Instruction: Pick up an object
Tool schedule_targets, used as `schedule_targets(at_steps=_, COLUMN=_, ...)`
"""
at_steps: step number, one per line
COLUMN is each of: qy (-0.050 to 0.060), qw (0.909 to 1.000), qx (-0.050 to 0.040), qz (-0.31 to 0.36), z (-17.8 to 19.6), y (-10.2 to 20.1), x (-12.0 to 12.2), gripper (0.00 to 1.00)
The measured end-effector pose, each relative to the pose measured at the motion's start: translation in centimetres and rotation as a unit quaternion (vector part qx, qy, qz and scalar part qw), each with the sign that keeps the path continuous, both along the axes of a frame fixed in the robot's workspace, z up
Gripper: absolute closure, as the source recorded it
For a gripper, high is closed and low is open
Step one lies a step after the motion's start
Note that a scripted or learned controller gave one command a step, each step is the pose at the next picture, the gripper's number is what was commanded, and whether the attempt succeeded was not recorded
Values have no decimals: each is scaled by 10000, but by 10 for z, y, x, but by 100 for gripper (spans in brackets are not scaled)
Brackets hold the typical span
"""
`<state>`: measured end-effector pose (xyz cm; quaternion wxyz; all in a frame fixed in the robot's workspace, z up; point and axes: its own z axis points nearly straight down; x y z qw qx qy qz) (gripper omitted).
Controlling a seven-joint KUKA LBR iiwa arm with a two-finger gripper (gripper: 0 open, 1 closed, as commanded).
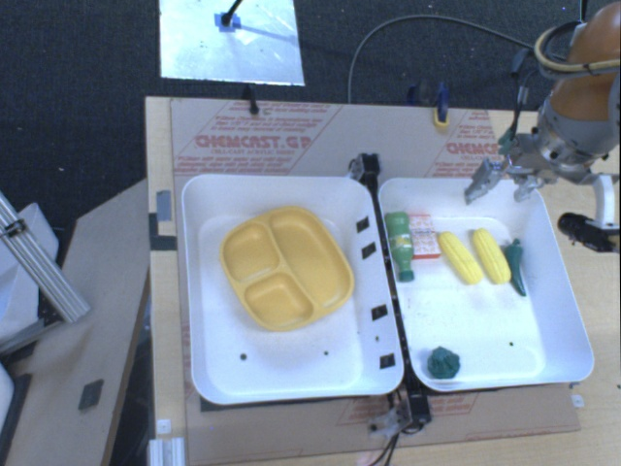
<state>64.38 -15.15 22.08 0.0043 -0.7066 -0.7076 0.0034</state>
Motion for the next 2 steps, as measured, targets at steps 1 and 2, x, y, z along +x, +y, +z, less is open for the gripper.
schedule_targets(at_steps=1, qy=-64, qw=10000, qx=-10, qz=11, z=9, y=0, x=2, gripper=0)
schedule_targets(at_steps=2, qy=-51, qw=10000, qx=-11, qz=-1, z=-39, y=-8, x=-2, gripper=0)
